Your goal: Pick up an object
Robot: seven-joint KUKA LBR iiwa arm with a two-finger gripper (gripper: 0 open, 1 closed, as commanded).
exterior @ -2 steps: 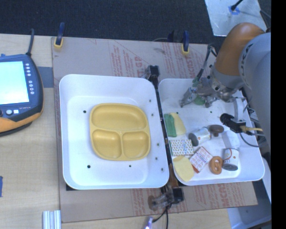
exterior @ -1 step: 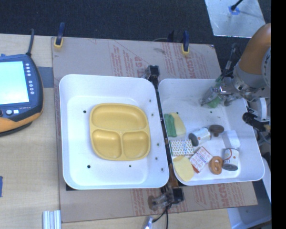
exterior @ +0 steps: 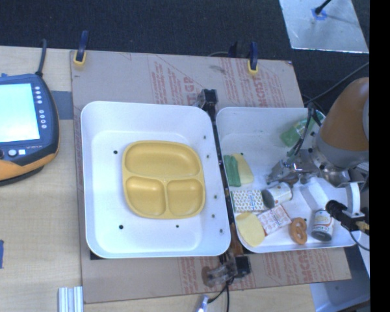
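My gripper (exterior: 279,178) reaches into the right bin (exterior: 260,125) from the right, low over its middle, just above a small dark-capped white object (exterior: 276,195). Around it lie a green bar (exterior: 232,170) beside a pale yellow piece (exterior: 244,168), a checkered packet (exterior: 247,200), a yellow round piece (exterior: 250,229), a red-and-white packet (exterior: 273,220), a pretzel (exterior: 298,230) and a small can (exterior: 322,225). A green object (exterior: 292,134) sits at the bin's back, partly behind the arm.
The left bin (exterior: 104,174) holds a yellow divided plate (exterior: 163,177). A teach pendant (exterior: 16,125) rests on the bench at far left. Clamps (exterior: 252,56) hold the cardboard base at the back edge.
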